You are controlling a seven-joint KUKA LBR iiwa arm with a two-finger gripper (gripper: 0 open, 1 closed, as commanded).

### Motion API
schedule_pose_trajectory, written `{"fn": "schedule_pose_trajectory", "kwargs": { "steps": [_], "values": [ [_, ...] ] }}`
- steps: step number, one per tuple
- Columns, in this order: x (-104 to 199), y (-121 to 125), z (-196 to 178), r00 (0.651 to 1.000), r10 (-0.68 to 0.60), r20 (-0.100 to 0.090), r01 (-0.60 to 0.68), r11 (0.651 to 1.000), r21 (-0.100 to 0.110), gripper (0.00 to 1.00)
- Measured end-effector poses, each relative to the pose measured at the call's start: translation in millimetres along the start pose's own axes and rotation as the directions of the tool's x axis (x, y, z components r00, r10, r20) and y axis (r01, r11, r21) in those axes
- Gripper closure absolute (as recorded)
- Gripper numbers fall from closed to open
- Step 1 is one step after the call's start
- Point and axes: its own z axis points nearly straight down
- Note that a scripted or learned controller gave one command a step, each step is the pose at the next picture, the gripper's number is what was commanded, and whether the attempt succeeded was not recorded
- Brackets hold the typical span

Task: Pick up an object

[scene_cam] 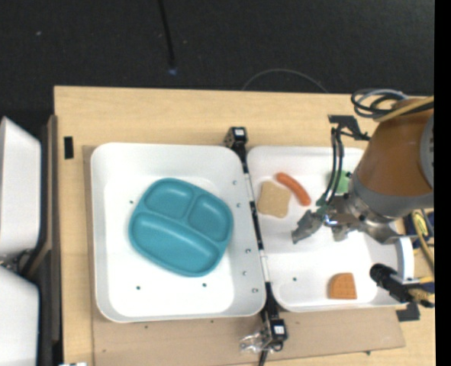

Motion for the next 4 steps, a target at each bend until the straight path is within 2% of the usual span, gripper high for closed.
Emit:
{"fn": "schedule_pose_trajectory", "kwargs": {
  "steps": [2, 3, 4],
  "values": [
    [0.3, 2.9, 96.5, 1.0, 0.001, 0.0, -0.001, 1.0, 0.0, 0.0],
    [0.8, 5.1, 82.8, 1.0, 0.008, -0.003, -0.008, 1.0, -0.007, 1.0],
    [-9.8, 8.2, 33.9, 1.0, 0.005, 0.0, -0.005, 1.0, -0.009, 1.0]
  ]
}}
